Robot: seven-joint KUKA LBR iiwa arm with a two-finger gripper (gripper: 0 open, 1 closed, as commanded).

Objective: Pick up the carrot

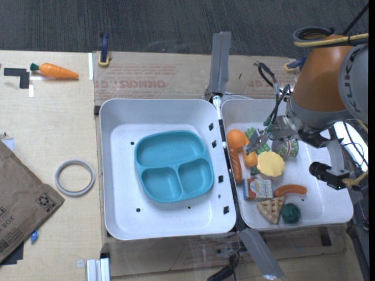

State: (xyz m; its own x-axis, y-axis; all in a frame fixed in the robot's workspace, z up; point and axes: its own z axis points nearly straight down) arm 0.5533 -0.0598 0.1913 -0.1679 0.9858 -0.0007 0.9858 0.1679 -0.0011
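The grey arm's pincer (pixel 262 138) hovered low over the crowded right white bin (pixel 334 215), apparently lining up a grab, near the long orange carrot (pixel 236 164) lying along the bin's left wall; its grip was unreadable.

Arm (pixel 328 69) enters from right, orange band uppermost, wrist angled down and leftward. Pincer (pixel 258 140) low at the wrist's end, dark fingers (pixel 253 134) pointing left, cables trailing off the wrist.
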